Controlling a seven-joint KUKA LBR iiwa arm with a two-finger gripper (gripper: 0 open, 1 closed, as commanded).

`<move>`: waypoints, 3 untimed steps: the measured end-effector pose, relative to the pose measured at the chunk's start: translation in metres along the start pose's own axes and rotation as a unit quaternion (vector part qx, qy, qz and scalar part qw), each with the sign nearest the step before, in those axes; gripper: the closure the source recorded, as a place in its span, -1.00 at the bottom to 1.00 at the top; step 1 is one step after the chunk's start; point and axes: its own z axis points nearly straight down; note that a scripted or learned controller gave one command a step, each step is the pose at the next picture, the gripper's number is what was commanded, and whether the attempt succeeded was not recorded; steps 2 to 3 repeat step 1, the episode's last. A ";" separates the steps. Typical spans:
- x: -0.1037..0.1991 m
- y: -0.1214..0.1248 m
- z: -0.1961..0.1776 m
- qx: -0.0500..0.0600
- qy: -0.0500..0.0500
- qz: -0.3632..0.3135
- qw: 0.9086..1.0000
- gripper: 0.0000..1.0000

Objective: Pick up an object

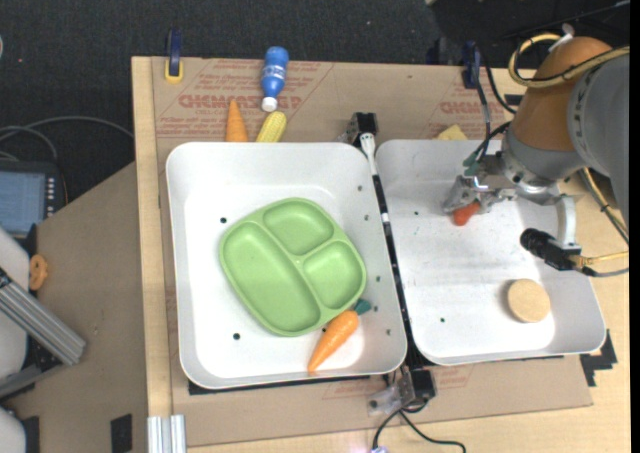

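In the right shallow white bin (560,336), toward twelve o'clock, I see the jaws (468,203) down over a small red-orange object (462,214); I cannot tell their spread. A round tan disc (526,301) lies at five o'clock.

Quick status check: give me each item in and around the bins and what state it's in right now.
Green tray: flat, upright, in left bin.
Carrot: lying against the tray's near edge, left bin.
Red item: on right bin floor, under the pincer.
Tan disc: lying flat, right bin.
Bottle: lying on its side behind left bin.
Corn: lying on the bench behind left bin.
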 end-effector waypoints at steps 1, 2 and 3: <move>0.073 -0.082 -0.107 0.001 0.002 0.000 1.000 1.00; 0.073 -0.082 -0.107 0.001 0.002 0.000 1.000 1.00; 0.073 -0.082 -0.107 0.001 0.002 0.000 1.000 1.00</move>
